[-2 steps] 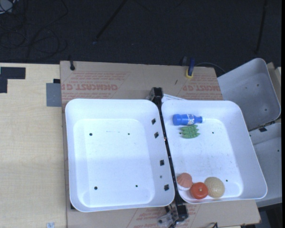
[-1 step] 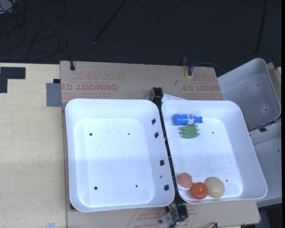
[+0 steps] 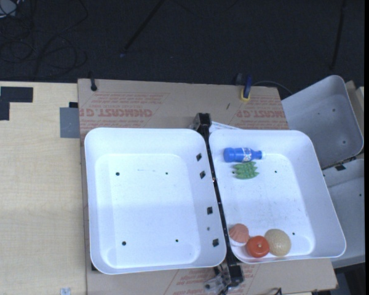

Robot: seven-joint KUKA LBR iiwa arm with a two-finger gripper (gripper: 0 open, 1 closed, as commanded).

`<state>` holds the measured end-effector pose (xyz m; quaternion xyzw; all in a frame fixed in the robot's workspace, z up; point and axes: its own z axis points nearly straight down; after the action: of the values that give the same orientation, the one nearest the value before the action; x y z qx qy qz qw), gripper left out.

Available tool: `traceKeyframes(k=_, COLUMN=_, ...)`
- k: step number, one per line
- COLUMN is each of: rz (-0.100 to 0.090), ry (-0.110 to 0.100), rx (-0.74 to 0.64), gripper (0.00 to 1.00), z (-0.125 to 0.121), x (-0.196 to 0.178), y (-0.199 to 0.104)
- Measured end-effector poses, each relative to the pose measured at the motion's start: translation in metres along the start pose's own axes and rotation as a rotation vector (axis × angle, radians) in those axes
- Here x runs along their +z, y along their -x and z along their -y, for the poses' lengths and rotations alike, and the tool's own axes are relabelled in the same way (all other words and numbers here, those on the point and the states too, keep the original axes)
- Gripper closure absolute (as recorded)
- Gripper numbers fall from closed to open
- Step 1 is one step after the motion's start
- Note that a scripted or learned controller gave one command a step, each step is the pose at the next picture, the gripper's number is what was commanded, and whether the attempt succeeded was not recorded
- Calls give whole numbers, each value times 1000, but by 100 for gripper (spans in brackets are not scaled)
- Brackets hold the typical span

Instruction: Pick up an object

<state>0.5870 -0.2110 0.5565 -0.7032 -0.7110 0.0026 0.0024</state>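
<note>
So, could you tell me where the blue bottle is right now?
The blue bottle lies on its side at the far end of the right bin, just above the green item.

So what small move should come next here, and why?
Probably bring the gripper in over the right bin, above the blue bottle. Nothing is picked yet; the bottle lies with space around it, only the green item near, unlike the three clustered pieces at the front.

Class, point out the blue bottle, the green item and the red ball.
blue bottle point(image 3: 241, 155), camera view, its body
green item point(image 3: 246, 171), camera view, its middle
red ball point(image 3: 257, 246), camera view, its top
</note>
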Motion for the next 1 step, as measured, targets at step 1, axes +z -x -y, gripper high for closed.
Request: traceKeyframes(k=1, rz=0, ry=-1, rx=-1, gripper=0, z=0, x=0, y=0)
